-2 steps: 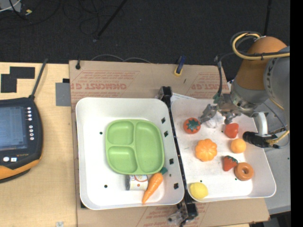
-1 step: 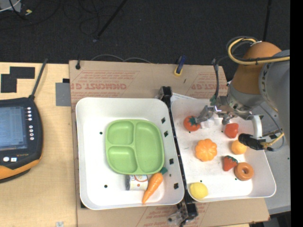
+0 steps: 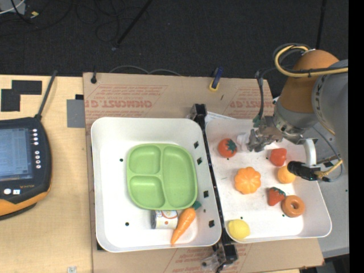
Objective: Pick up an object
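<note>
Nearest the camera, at the front of the right bin point(image 3: 318, 232), a yellow lemon point(image 3: 238, 228) sits by the front left corner, with a brown doughnut point(image 3: 293, 206) and a small strawberry point(image 3: 275, 195) further right. Just behind them rest an orange pumpkin point(image 3: 247, 180) and a small orange fruit point(image 3: 285, 174), then a red tomato point(image 3: 227, 148) and a red pepper point(image 3: 278, 156).

The left bin point(image 3: 108, 152) holds a green divided plate point(image 3: 161, 175); at its front edge lie a carrot point(image 3: 183, 224) and a small carton point(image 3: 162, 219). Both bins stand on brown cardboard point(image 3: 142, 98) over a pale bench point(image 3: 45, 226), where a handheld control pendant point(image 3: 20, 166) lies at the far left. Black cloth point(image 3: 170, 27) hangs behind.

The arm point(image 3: 310, 92) comes in from the right and bends down over the back of the right bin. Its gripper point(image 3: 259, 140) hangs between tomato and pepper, nothing visibly between its fingers; how wide they stand cannot be told.
</note>
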Controlling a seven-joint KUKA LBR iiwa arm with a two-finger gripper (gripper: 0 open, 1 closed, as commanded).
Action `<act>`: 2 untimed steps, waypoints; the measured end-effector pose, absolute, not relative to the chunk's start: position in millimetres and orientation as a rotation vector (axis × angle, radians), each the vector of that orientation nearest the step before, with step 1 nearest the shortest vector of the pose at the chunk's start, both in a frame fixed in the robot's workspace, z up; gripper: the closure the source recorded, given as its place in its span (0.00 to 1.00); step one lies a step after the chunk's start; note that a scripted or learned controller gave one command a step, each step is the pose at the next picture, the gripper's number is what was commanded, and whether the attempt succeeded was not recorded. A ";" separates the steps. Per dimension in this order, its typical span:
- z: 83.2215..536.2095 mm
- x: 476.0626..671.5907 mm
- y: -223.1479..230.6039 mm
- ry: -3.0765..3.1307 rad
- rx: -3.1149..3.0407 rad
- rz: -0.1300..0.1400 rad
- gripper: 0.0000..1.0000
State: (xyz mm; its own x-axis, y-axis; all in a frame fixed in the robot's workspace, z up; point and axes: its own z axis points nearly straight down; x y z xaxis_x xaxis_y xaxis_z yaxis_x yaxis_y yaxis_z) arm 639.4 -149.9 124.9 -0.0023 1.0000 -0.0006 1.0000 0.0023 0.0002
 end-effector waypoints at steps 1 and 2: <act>172.9 630.9 -155.5 2.219 2.225 -0.001 1.00; 223.9 631.4 -157.9 2.220 2.223 -0.001 1.00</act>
